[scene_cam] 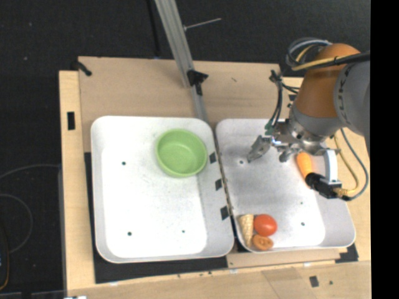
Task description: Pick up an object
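You have several small items in the right bin (pixel 324 226). An orange carrot-like piece (pixel 304 164) lies near that bin's right side, just under the wrist hardware; its long axis runs roughly up and down the view, slightly tilted, with the lower end close to a black fitting (pixel 321 185) on the arm. At the bin's near edge a red tomato (pixel 265 224) sits touching a pale cone-shaped piece (pixel 247 225), whose narrow end points toward the near rim, and a small orange-brown item (pixel 262 243) lies just below the tomato against the rim.

In the left bin (pixel 118 229) a green bowl (pixel 181 152) stands upright, opening upward, toward the far right corner.

Your arm (pixel 321 92) comes in from the right, its orange band above the right bin's far right part, wrist pointing downward. The gripper (pixel 272 151) hangs over the far half of the right bin with its two fingers (pixel 257 148) spread apart and nothing between them. It sits left of the carrot-like piece, near but not around it, and well apart from the tomato cluster
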Controlling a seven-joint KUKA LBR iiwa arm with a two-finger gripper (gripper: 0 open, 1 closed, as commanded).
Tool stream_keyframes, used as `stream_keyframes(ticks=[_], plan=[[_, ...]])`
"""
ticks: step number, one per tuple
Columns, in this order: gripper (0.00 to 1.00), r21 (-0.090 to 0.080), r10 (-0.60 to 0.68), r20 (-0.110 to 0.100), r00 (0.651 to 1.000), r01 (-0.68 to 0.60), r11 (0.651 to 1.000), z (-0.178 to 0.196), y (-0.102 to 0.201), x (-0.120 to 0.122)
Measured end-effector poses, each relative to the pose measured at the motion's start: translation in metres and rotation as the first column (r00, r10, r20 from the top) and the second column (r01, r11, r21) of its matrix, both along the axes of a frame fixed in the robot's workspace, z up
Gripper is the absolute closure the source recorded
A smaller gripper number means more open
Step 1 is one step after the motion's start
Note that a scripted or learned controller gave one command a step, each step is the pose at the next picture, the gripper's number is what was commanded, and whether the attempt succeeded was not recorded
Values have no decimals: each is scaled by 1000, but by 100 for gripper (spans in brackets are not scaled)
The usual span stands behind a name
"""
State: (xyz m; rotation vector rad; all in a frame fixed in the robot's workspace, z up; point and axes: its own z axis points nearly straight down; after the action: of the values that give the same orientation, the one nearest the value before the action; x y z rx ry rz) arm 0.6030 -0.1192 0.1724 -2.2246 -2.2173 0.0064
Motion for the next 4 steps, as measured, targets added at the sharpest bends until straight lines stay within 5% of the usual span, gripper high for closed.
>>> stream_keyframes(ticks=[1, 2, 4], plan=[[0, 1, 0, -1, 1000, 0, 1000, -61, 2, -3], [100, 3, -5, 7, 1000, 5, 1000, -48, 2, 0], [100, 2, 6, 10, 1000, -7, 1000, 41, -1, -1]])
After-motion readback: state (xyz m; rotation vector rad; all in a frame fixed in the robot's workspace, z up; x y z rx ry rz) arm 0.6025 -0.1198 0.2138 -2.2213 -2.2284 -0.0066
